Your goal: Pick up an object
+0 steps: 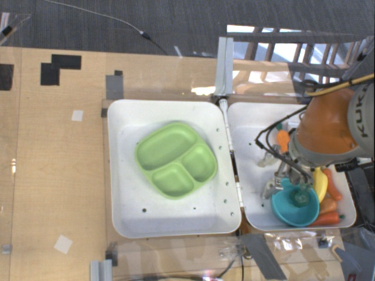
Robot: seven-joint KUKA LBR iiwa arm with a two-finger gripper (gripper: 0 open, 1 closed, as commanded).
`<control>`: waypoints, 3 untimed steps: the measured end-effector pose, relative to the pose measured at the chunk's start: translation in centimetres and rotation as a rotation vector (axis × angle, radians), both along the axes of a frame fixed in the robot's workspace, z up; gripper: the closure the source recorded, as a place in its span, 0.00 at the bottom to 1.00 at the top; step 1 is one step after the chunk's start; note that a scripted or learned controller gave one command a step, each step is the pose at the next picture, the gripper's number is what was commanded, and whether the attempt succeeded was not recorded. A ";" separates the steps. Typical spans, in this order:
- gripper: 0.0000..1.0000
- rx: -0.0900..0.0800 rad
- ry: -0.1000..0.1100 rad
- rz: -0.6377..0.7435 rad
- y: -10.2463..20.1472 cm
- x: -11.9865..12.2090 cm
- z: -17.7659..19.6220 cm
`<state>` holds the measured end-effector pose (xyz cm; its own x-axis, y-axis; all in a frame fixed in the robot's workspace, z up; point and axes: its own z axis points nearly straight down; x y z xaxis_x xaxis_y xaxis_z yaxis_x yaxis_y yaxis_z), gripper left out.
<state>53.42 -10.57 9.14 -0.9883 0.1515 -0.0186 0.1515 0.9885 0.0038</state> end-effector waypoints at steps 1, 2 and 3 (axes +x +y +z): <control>0.00 0.001 0.003 -0.107 2.0 8.5 -0.2; 0.00 -0.001 0.005 -0.161 -2.4 0.8 -0.1; 0.00 0.001 -0.001 -0.163 -1.5 -4.1 0.0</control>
